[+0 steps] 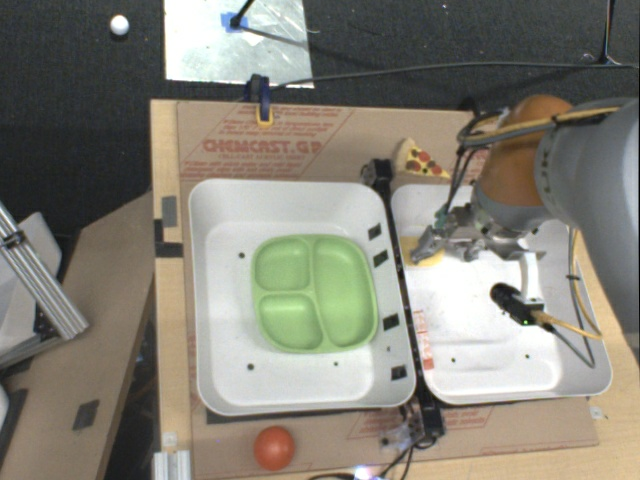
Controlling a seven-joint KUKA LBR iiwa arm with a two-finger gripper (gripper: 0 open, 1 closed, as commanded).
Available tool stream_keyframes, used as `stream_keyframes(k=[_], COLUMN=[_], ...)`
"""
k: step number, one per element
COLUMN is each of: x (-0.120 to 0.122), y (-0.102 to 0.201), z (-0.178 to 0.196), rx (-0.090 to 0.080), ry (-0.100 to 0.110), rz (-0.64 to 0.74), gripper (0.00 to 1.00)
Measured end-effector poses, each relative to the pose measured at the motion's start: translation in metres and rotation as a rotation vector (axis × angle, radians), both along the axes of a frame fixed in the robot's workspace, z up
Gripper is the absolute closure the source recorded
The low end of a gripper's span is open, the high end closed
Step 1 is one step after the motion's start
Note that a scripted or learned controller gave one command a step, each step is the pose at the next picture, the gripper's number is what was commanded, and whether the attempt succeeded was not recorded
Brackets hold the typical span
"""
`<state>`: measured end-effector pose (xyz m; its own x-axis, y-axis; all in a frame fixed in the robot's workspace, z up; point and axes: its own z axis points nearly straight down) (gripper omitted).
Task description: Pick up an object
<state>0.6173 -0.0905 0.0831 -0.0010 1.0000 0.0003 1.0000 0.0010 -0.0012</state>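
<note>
- Arm (590, 158) reaches in from the right, over the right bin (500, 368).
- gripper (432, 246) sits low at that bin's upper-left corner, just beside the divider between the 2 bins.
- Can't tell the tool state: too blurred to read.
- Yellow object (428, 256) lies directly under the tip, touching or nearly; no visible grasp.
- Left bin (215, 268) holds a green 3-compartment tray (313, 291).
- Pizza slice toy (422, 160) on the board beyond the right bin.
- Red ball (274, 447) on the board in front of the left bin.
</note>
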Motion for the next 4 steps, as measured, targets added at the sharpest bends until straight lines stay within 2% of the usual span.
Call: stream_keyframes(k=[1,2,3,4], x=[0.002,0.005,0.010,0.016], y=[0.000,0.000,0.007,-0.002], z=[0.013,0.078,0.126,0.179], rx=[-0.001,-0.001,-0.001,-0.002], ry=[-0.006,-0.009,-0.007,-0.009], rz=[0.000,0.002,0.004,0.004], gripper=[1.00,1.00,1.00,1.00])
